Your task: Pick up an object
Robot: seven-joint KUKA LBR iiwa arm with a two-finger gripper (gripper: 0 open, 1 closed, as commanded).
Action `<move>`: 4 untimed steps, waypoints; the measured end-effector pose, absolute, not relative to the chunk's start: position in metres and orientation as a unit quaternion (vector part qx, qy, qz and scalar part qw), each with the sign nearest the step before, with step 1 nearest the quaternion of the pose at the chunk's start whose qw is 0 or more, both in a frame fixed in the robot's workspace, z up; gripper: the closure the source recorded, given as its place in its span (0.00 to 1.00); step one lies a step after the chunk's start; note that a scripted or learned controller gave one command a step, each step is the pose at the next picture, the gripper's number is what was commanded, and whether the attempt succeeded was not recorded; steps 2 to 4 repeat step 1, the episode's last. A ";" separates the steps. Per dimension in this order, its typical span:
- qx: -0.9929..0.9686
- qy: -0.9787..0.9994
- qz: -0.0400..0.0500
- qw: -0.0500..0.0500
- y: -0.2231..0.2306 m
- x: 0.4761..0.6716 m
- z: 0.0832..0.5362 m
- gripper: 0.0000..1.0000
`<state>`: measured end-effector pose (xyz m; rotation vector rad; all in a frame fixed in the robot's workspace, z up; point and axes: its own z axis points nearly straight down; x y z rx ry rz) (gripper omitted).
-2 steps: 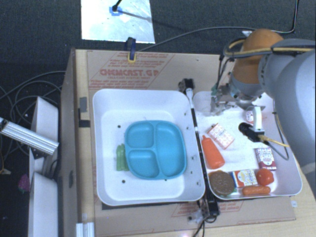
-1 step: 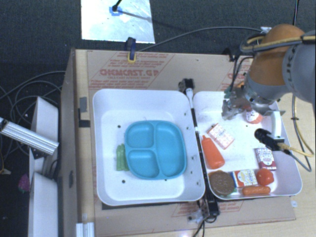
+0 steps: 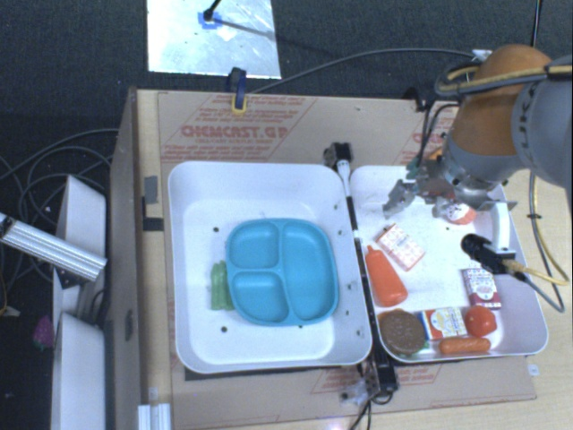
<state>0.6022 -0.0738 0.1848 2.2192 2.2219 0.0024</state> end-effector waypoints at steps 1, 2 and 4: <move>0.706 0.708 0.000 0.000 -0.096 0.649 0.129 0.00; 0.706 0.708 0.000 0.000 -0.096 0.649 0.129 0.00; 0.706 0.708 0.000 0.000 -0.096 0.649 0.129 0.00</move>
